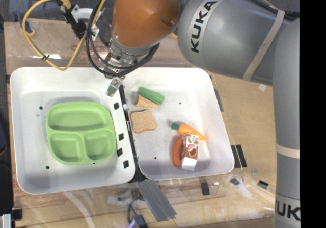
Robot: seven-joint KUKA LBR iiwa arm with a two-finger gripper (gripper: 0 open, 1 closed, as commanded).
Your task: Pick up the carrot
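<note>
My claw [115,87] hangs over the ridge where the two white bins meet, near the far end of the right bin [216,120], and it carries nothing. From above my own wrist hides most of it, so I cannot tell how it is set. The carrot [189,130] lies in the right bin toward its near right corner, orange with a green tip pointing left, resting against the top of a small packaged item [190,153] with a hot dog [177,151] just beside that. It is well apart from my claw; a slice of bread [143,121] and a green block on a second piece [150,98] lie between.

I judge I am in the reach, before any grasp. The next move calls for travel right and toward the near edge, then a descent across the carrot's narrow width, clear of the package it touches.
</note>
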